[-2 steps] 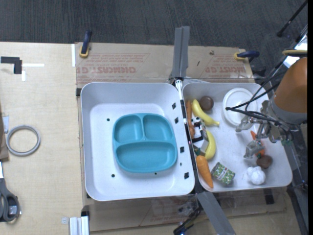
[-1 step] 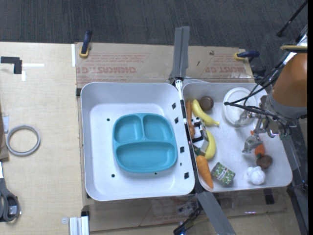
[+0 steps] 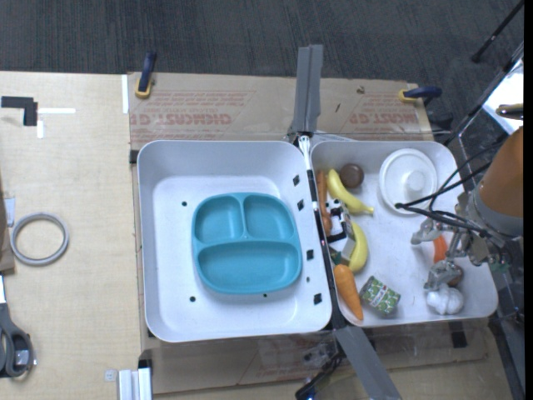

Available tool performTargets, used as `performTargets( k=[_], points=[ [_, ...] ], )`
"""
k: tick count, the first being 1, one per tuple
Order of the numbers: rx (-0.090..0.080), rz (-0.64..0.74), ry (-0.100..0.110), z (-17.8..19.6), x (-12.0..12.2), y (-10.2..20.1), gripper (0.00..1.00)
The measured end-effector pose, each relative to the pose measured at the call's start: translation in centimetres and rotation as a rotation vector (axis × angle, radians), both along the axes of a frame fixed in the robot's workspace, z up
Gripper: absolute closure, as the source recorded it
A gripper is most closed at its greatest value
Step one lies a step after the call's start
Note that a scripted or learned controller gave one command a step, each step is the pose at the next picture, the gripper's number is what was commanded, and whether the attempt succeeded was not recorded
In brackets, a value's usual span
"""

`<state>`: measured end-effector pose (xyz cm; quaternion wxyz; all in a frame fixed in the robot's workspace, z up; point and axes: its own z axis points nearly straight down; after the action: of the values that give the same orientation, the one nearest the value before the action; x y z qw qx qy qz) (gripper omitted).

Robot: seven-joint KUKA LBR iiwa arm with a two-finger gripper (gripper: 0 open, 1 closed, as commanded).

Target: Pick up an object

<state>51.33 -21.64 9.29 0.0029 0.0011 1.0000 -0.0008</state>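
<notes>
The right bin [image 3: 475, 307] holds two yellow bananas [image 3: 348, 197], a brown round object [image 3: 351, 175], a white bowl [image 3: 408, 177], an orange carrot [image 3: 347, 290], a green packet [image 3: 381, 296] and a white lumpy object [image 3: 444, 301]. My gripper [image 3: 443, 267] hangs low at that bin's right side, just above the white lumpy object. A small orange piece [image 3: 439, 247] shows right beside the gripper; whether it is held is unclear. The arm [image 3: 506, 182] comes in from the right edge.
The left bin [image 3: 158, 223] bears a blue divided plate [image 3: 246, 242]. Black cables [image 3: 433, 202] run from the arm across the white bowl. A grey tape ring [image 3: 37, 238] and scissors [image 3: 15, 350] lie on the wooden bench at the left.
</notes>
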Motion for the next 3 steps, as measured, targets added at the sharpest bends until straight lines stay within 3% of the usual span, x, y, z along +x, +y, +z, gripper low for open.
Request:
performTargets(
  k=[1,2,3],
  points=[
    [0.0,-0.008,0.001,0.0,4.4,-0.3,0.0],
    [-0.002,-0.005,-0.004,1.0,4.5,-0.2,1.0],
    [-0.001,-0.005,-0.004,1.0,4.5,-0.2,0.0]
  ],
)
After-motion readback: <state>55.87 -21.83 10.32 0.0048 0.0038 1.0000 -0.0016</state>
